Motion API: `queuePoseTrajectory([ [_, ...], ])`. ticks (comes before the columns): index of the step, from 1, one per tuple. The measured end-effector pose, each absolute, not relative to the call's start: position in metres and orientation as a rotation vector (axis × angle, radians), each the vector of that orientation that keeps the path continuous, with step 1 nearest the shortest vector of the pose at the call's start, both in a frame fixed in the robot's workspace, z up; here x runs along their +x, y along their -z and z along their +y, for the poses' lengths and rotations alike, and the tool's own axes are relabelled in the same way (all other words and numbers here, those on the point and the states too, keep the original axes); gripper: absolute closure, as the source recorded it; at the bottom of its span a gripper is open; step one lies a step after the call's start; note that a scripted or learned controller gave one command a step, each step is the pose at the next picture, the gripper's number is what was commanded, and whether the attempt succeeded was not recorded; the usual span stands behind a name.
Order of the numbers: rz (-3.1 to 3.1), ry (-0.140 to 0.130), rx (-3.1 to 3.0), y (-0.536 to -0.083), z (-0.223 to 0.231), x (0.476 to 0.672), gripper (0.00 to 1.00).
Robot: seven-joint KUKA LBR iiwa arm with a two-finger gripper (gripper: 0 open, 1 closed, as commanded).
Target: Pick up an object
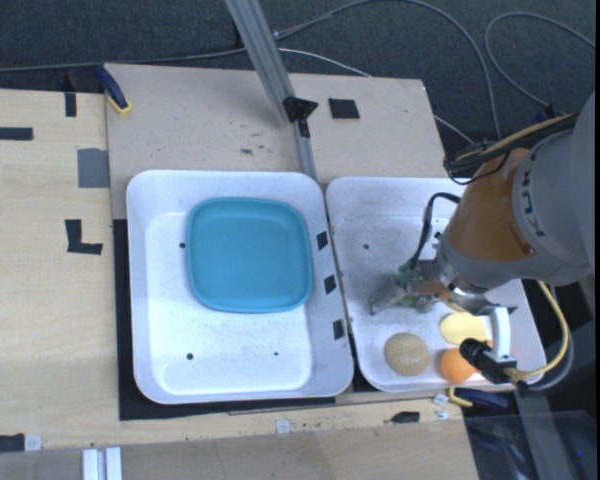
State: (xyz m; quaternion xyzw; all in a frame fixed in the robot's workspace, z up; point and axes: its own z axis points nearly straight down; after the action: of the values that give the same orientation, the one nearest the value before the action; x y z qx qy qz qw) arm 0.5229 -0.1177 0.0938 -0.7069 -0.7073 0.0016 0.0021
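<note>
Gripper [405, 293] low in right bin [365, 218], perhaps touching yellow object [462, 326]

From my remote station I log the arm [555, 193]: bulky rounded grey casing, smooth and matte. Orange band [490, 218] wraps the segment above the wrist. Thin black cable [429, 218] loops beside the band. Yellow cable [552, 343] curves along the lower casing. Gripper [405, 293] hardware looks small, dark, metallic, details blurred.
</note>
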Motion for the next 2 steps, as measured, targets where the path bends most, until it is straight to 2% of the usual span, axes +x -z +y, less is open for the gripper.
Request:
queuePoseTrajectory([
  [1,-2.222,-0.001,-2.219,-0.106,-0.117,0.524,1.0],
  [2,-2.225,0.004,-2.224,-0.167,-0.122,0.528,1.0],
])
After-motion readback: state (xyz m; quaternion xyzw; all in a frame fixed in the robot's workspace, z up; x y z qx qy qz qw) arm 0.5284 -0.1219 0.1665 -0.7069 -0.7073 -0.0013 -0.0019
